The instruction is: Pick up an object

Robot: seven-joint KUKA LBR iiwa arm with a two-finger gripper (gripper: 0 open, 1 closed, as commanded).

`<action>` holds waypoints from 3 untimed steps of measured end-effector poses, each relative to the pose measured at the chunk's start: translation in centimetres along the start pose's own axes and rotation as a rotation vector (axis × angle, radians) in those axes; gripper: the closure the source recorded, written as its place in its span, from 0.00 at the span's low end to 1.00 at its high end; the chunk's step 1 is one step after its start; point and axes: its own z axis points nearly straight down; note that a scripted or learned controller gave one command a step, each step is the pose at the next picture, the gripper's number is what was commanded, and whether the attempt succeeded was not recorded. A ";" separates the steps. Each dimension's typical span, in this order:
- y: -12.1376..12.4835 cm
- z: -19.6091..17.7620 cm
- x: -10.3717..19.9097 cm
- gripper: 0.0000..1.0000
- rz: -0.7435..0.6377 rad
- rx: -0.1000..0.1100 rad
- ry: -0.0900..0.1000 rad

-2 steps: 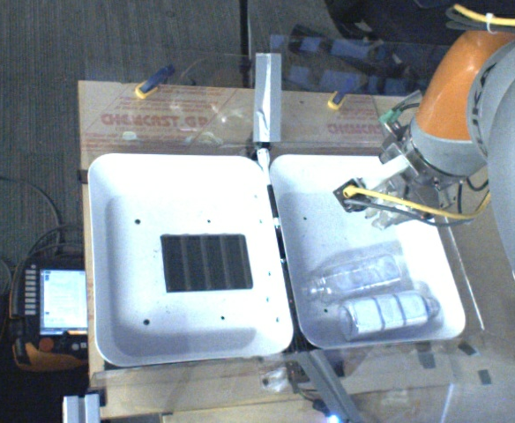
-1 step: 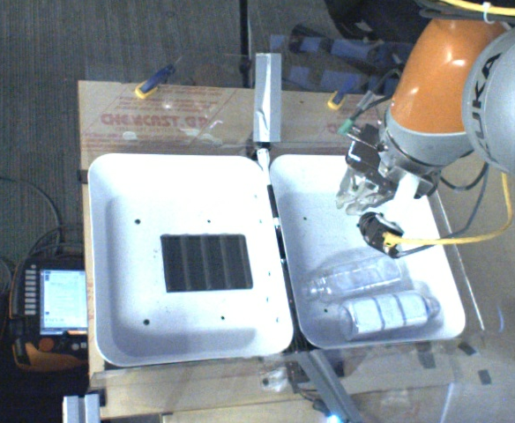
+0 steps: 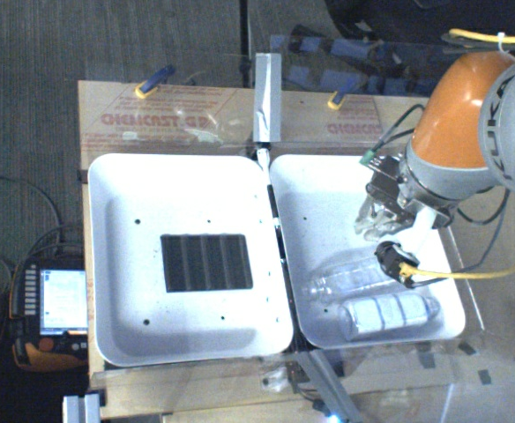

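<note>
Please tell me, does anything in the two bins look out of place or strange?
Nothing looks damaged or spilled. A clear plastic bottle lies on its side in the right bin, beside a white multi-cell pack. The left bin holds a dark ribbed panel.

One fixed camera looks down at a slant on the bench, far enough off to take in both white bins, the left bin (image 3: 187, 254) and the right bin (image 3: 328, 210), side by side. The arm (image 3: 460, 122) enters from the frame's right.
</note>
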 end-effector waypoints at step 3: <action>3.8 -3.9 1.6 0.00 -0.327 -0.003 0.000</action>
